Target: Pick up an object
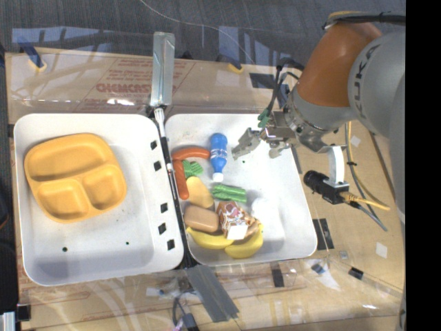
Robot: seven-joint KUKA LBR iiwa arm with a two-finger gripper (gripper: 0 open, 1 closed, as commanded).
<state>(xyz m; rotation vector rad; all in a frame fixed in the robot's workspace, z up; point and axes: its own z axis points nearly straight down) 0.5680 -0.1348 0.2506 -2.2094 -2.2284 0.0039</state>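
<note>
My gripper (261, 147) hovers over the upper middle of the right bin (293, 209), open, with nothing between its fingers. Just to its left stands a small blue bottle (218, 153) with a white cap. A pile of toy food fills the bin's left side: a red sausage (189, 153), an orange carrot (181, 178), green pods (229, 193), a yellow pear-like piece (200, 194), a brown bun (201, 219), a printed packet (235, 220) and a banana (227, 244) at the front.
In the left bin (103, 250) lies a yellow divided tray (74, 176). A metal divider bar (162, 67) stands at the back between the bins. Bare white floor shows in the right bin's right half, under the arm (344, 67).
</note>
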